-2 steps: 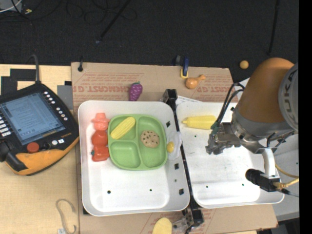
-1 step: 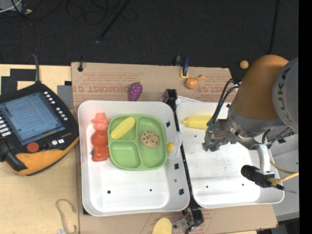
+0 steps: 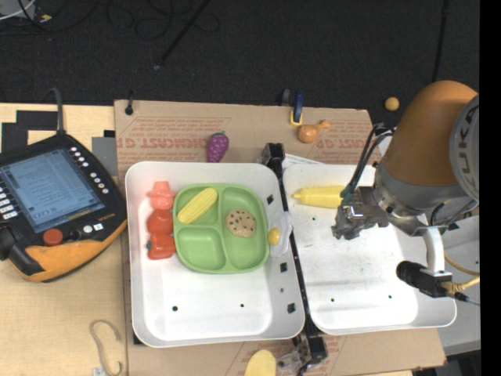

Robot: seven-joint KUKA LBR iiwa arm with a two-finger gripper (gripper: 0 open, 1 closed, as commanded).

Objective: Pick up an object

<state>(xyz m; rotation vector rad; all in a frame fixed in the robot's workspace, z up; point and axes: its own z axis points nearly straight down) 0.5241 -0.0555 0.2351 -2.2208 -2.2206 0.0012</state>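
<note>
One yellow bottle (image 3: 318, 197) lies on its side at the top of the right bin (image 3: 376, 304). The hand (image 3: 345, 227) hangs just beside it, a little lower and to the right, over the bin floor. It is dark and small here, so I cannot tell how wide it is, and nothing shows in it. The grey arm (image 3: 427, 159) with its orange band comes in from the right.

The left bin (image 3: 203, 312) has a green tray (image 3: 221, 229). Corn (image 3: 196, 204) and a cookie (image 3: 241, 223) sit in the tray. A red toy (image 3: 160, 221) lies touching the tray's left side. A purple grape toy (image 3: 217, 146) and an orange gourd (image 3: 311, 131) lie on the cardboard behind the bins. A tablet (image 3: 53, 206) sits on the surface (image 3: 47, 327) to the left.
</note>
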